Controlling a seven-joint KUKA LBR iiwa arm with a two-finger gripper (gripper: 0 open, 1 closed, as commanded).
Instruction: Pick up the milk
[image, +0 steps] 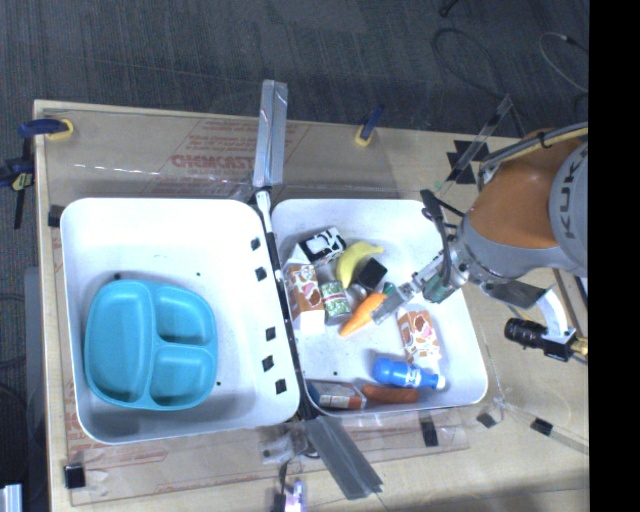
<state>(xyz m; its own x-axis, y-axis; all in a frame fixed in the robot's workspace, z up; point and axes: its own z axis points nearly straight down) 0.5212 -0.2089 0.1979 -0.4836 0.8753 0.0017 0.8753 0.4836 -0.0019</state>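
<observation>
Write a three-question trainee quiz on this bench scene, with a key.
1. True or false: the light blue plastic divided plate lies in the same shallow white bin as the yellow banana.
2. Which lies nearest the two-finger gripper? A) orange carrot B) blue bottle with white cap C) black-and-white milk carton
3. Fill in: the grey arm with the orange band reaches over the ____ bin.

Key: 1 false; 2 A; 3 right.

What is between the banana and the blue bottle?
In the camera view, the carrot lies between the banana and the blue bottle.
</observation>
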